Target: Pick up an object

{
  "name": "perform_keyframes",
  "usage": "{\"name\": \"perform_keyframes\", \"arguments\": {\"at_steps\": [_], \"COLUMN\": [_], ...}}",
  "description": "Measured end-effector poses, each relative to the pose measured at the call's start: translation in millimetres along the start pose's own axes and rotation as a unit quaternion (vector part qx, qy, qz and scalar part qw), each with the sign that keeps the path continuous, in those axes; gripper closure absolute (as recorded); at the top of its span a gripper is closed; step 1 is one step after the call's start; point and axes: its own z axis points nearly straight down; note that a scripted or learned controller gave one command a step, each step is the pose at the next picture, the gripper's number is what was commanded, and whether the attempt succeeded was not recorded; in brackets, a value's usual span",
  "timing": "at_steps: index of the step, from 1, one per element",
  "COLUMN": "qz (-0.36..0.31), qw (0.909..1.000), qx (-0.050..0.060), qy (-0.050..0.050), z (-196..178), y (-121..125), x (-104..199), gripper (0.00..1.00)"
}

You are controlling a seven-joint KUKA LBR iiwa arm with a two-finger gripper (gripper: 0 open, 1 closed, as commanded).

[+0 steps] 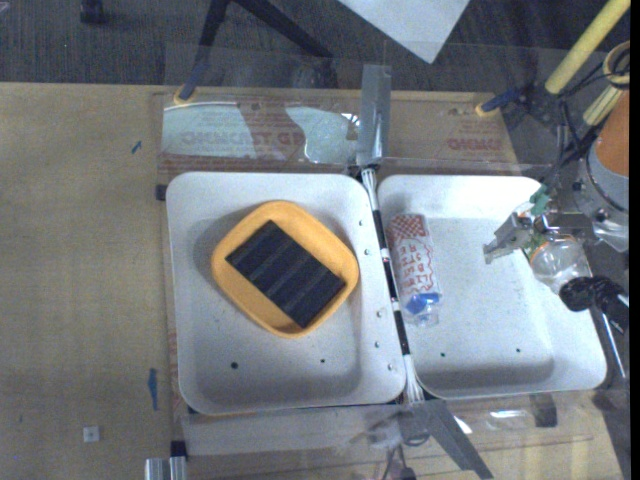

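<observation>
Rounded-square yellow tray with dark ribbed insert [285,267]: laid flat, turned askew, in the left bin. Clear plastic bottle with red-and-white label and blue cap [414,266]: laid on its side along the right bin's left wall.

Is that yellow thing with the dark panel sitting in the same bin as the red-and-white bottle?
No, the yellow object lies in the left bin, while the bottle lies in the right bin along its left wall.
</observation>
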Motion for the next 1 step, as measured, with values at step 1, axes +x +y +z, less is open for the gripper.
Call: {"name": "perform_keyframes", "arguments": {"at_steps": [1], "qz": [-0.015], "qw": [0.9999], "qx": [-0.001], "qy": [0.0], "z": [98.5], "y": [22.3], "x": [61.2], "gripper": [0.0]}}
